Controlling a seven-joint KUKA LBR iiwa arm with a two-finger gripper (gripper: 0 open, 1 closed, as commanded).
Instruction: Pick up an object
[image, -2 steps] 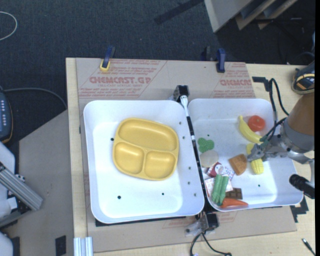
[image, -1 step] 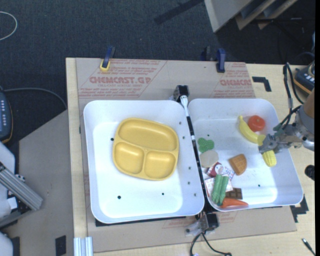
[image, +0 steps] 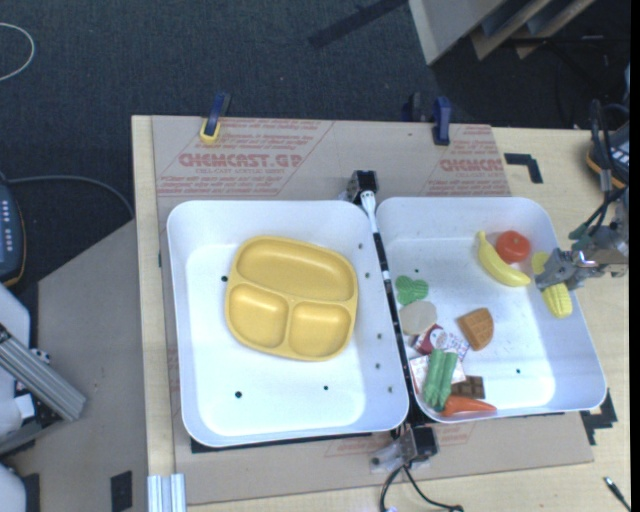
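The right bin (image: 520, 385) holds several toy foods. A yellow banana (image: 497, 262) and a red tomato (image: 513, 245) lie at its far right. A yellow corn cob (image: 558, 298) rests on the bin's right side. My gripper (image: 560, 268) reaches in from the right edge and sits right above the corn cob, close beside the banana's tip. An orange bread piece (image: 477, 327) lies mid-bin. A green cucumber (image: 439, 375), a carrot (image: 466, 406) and a brown chocolate piece (image: 468, 386) cluster at the near left corner.
A green leafy piece (image: 411, 290) and a beige round piece (image: 417, 318) lie by the divider between the bins. The left bin (image: 200, 380) carries a yellow divided plate (image: 291, 297). Clamps (image: 440, 118) hold the cardboard base at the far edge.
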